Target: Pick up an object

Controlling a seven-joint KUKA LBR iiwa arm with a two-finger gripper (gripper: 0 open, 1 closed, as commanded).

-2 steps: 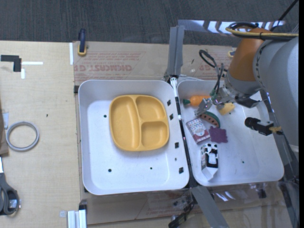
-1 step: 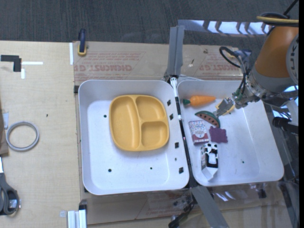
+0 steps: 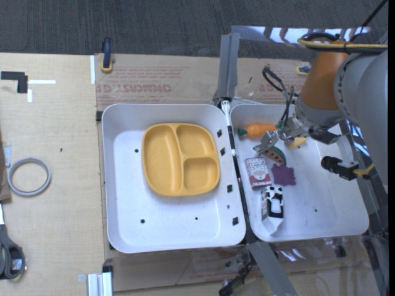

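The right bin point(image 3: 327, 208) holds several small things: an orange carrot point(image 3: 259, 130), a watermelon slice point(image 3: 279, 155), a red packet point(image 3: 257, 170), a purple piece point(image 3: 284, 176), a black-and-white toy point(image 3: 273, 202) and a small yellow item point(image 3: 299, 142). My gripper point(image 3: 271, 142) hangs low over the bin's far left part. It sits just right of the carrot and just above the watermelon slice. I see nothing clearly held in it.
A yellow divided plate point(image 3: 181, 159) lies in the left bin point(image 3: 123, 190). A metal divider point(image 3: 229, 128) runs between the bins. A grey tape ring point(image 3: 28, 176) and scissors point(image 3: 9, 261) lie on the bench at far left.
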